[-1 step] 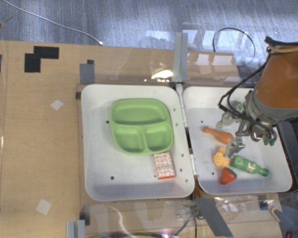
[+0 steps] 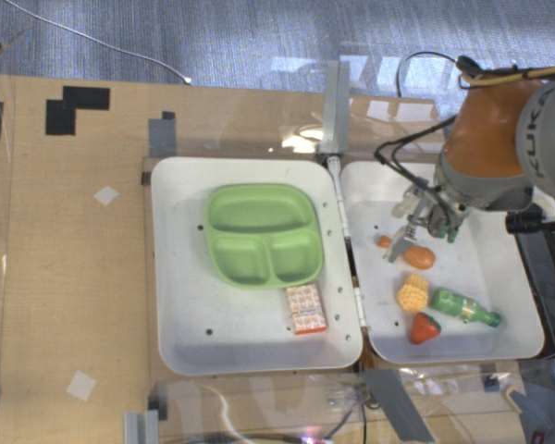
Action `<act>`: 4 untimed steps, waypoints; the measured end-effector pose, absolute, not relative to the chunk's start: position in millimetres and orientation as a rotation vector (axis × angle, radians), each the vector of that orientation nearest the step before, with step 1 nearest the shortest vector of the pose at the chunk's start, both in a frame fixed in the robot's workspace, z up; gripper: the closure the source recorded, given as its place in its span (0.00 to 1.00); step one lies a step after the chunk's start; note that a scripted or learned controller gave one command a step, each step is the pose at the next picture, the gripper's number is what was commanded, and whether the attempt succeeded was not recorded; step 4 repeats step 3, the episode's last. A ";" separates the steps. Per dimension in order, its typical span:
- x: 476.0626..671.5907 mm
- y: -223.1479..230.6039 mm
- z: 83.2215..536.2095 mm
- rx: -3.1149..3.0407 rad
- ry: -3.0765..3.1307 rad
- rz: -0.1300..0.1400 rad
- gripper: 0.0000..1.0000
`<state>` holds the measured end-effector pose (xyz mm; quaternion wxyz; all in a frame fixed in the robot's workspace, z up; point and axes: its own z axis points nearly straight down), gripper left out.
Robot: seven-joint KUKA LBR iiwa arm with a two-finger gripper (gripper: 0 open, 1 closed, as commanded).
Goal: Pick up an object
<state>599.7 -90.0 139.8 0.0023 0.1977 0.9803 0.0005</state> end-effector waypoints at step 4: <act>612.1 -25.0 190.1 0.575 3.073 0.007 1.00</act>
